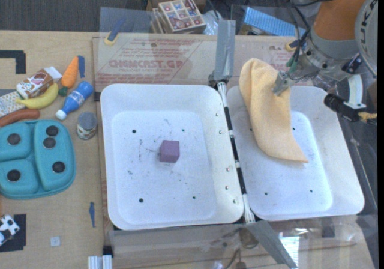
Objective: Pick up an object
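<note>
End effector [282,84] sits over the right bin [336,202], w/ the yellow cloth [270,120] pinched at its upper right edge between the fingers, closed on the fabric. Cloth hangs lifted at the top; its lower end drapes down onto the bin floor. Looks soft, light, floppy, so it'll sag and swing, prob. no slip risk if a fold is gripped, not a single layer. Left bin [120,202] holds a small purple cube [169,151], well apart. Toys lie on the tabletop [36,51] far left.
</note>
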`<state>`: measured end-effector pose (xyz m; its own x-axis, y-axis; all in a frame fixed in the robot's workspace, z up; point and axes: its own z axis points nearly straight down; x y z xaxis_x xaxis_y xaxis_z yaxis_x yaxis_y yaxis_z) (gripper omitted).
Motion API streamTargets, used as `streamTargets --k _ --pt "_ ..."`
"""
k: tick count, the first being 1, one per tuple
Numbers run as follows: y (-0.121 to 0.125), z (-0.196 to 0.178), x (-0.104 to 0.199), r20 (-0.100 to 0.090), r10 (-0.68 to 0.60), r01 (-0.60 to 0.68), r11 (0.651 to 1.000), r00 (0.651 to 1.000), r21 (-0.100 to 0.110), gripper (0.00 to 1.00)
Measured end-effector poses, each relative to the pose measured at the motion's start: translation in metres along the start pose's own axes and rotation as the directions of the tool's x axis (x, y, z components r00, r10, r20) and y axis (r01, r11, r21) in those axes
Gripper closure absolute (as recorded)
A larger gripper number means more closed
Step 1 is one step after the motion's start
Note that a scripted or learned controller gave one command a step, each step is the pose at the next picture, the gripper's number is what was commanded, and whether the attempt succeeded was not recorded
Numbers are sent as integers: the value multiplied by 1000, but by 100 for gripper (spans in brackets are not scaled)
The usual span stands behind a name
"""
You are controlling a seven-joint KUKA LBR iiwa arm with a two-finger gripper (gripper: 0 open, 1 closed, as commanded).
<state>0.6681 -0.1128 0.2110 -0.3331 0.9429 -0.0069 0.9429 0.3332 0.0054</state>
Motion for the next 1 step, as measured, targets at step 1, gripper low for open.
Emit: streamTargets --k 1 --pt "25 4 74 -7 -275 276 961 961 3 100"
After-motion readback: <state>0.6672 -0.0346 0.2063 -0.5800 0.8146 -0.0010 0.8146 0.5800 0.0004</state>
